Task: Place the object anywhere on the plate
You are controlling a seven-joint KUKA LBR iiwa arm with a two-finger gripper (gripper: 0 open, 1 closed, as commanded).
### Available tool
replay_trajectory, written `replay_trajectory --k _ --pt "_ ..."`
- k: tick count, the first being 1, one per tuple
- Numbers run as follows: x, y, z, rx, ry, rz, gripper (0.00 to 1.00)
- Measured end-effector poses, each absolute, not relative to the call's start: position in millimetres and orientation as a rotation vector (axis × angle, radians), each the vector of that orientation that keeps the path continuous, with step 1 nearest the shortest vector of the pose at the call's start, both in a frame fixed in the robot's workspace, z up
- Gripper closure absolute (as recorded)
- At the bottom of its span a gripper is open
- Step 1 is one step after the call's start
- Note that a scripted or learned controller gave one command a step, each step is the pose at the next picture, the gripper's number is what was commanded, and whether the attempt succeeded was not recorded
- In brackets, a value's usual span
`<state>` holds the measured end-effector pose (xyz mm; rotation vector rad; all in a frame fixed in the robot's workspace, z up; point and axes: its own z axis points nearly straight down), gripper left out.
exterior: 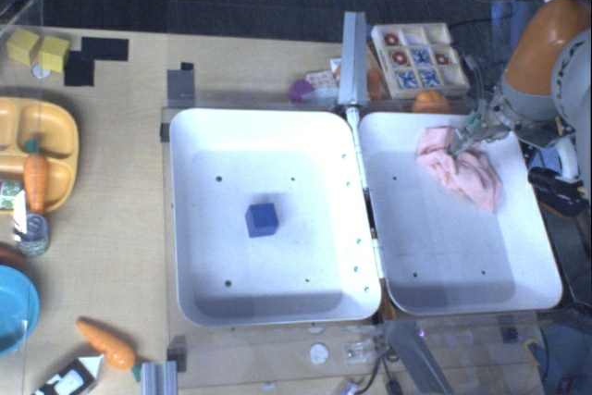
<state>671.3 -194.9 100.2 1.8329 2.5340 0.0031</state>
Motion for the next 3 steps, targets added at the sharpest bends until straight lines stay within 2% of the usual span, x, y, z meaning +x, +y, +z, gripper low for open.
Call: replay_trajectory --k 1,2,3 --pt "614.5 -203 100 1.491 2.726 0.014 1.00" --pt "589.4 -205 101 1.298 2.816 0.013 1.00" --pt "617.7 -204 122 1.387 2.806 0.005 1.00"
